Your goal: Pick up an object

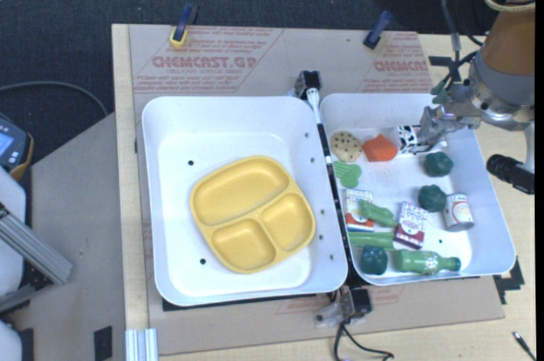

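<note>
The right bin [497, 219] holds several small items. Among them are a cookie [344, 145], an orange piece [380, 149], a black-and-white item [407, 138], two dark green lumps [439, 163] [431, 197] and a small can [459, 211]. Nearer the front lie a green bottle [425, 263] and two red-and-white cartons [412, 225] [358, 209]. My gripper [433, 128] hangs over the bin's far right part, just right of the black-and-white item and above the upper dark green lump. I see nothing held in it.
The left bin [161, 181] holds a yellow divided plate [252, 213]. A light green piece [347, 174] and a dark green floret [373, 259] lie by the divider between the bins. Clamps [180, 25] [376, 30] grip the board's far edge.
</note>
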### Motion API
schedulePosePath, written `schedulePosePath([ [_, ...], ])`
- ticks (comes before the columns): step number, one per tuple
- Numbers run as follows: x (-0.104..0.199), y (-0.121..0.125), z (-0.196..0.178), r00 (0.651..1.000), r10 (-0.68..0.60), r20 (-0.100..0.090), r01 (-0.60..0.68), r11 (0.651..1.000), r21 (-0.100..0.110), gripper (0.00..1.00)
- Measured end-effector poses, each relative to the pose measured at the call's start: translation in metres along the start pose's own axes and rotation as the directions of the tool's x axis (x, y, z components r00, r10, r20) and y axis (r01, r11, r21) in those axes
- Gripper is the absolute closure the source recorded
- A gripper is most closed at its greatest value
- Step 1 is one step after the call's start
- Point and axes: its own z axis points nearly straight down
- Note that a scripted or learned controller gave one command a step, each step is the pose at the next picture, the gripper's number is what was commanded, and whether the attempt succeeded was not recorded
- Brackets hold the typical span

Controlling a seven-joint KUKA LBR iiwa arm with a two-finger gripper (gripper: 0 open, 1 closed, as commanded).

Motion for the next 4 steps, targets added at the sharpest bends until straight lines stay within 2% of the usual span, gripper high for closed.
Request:
schedulePosePath([
  [1,0.048,0.009,-0.004,1.000,0.000,0.000,0.000,1.000,0.000,1.00],
  [2,0.094,0.032,-0.016,1.000,0.000,0.000,0.000,1.000,-0.002,1.00],
  [3,0.134,0.048,0.003,1.000,0.002,0.000,-0.002,1.000,0.000,1.00],
  [4,0.133,0.043,-0.015,1.000,0.005,0.000,-0.005,1.000,-0.001,1.00],
])
